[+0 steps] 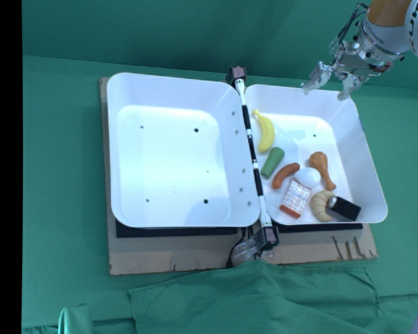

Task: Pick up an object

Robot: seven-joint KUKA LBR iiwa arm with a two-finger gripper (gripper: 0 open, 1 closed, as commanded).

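So, one overhead slanted view. The gripper (330, 81) hangs above the far rim of the right bin (363, 143), up at the top right of the frame, with the arm's orange band (392, 11) just poking in at the corner. Its two fingers (315, 77) are spread apart with nothing between them, and they're well clear of everything in the bin.

All the stuff sits in the right bin, so I'll place it off the banana (264, 131), which lies along the near-left side by the divider. Just below the banana is a green pickle-looking thing (272, 162), tilted. Right of that and a bit lower, an orange sausage (285, 175), also slanted. Further right of the banana is a drumstick (321, 168). A white egg (307, 177) sits between the sausage and the drumstick, touching or nearly. Lower down from the banana, toward the bin's front edge: a small red-and-white packet (295, 198), then a croissant (321, 205) beside it, then a black block (344, 208) in the front right corner, right against the croissant.

The left bin (130, 91) sits on the other side of the divider from the banana, both bins on a cardboard sheet (163, 258) over green cloth (59, 196).
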